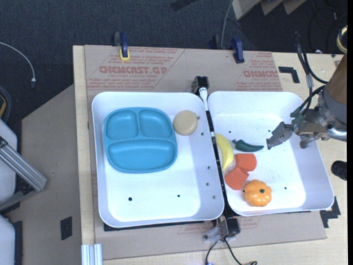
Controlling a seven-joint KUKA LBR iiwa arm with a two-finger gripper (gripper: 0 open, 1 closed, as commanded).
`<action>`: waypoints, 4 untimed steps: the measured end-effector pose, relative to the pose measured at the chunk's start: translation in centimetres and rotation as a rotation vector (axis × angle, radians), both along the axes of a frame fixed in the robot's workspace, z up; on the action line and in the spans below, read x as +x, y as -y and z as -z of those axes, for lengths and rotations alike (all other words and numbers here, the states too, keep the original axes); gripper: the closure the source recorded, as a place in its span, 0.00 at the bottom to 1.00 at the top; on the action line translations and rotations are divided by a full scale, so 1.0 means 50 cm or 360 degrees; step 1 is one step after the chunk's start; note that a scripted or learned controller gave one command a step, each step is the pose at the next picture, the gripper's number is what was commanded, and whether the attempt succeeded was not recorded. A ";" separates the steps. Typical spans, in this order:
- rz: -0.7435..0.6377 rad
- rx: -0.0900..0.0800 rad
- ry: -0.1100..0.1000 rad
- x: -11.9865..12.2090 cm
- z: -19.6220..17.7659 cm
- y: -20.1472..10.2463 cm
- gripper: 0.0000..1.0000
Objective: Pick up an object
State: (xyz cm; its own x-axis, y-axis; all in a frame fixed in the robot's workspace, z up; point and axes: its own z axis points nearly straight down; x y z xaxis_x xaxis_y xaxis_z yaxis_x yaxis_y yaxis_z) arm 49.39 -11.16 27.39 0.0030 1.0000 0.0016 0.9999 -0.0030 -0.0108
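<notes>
A: Listing contents, right bin [309, 200]: one yellow banana [224, 150] against the left wall, long axis running far to near; one dark green pepper [247, 145] just right of it, long axis running left to right; two red-orange pieces [241, 170] touching each other, near of the pepper; one small orange pumpkin [257, 192] nearest the front edge.

B: And the left bin [160, 203]?

A: One blue divided plate [140, 139]; one tan ball [186, 122] just beside its far right corner. Both bins sit on the table [88, 148].

B: Hand [288, 134], status?

A: Positioned over the right bin, right of centre. One dark finger points left toward the pepper. Nothing visible between the fingers. How far apart they stand cannot be told from this angle.

B: Likeliest item to pick?

A: Judged: the pepper. It lies directly left of the hand, near but apart, and is the closest item. Its long axis points roughly at the hand, so the fingers would probably need to close across it, far side to near side.
</notes>
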 end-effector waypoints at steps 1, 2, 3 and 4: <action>-0.0005 -0.0003 0.0017 0.004 -0.009 0.000 0.00; -0.0004 0.0001 0.0004 0.006 0.118 -0.003 0.00; -0.0004 0.0001 0.0006 0.005 0.204 -0.007 0.00; -0.0004 0.0001 0.0007 0.014 0.293 -0.005 0.00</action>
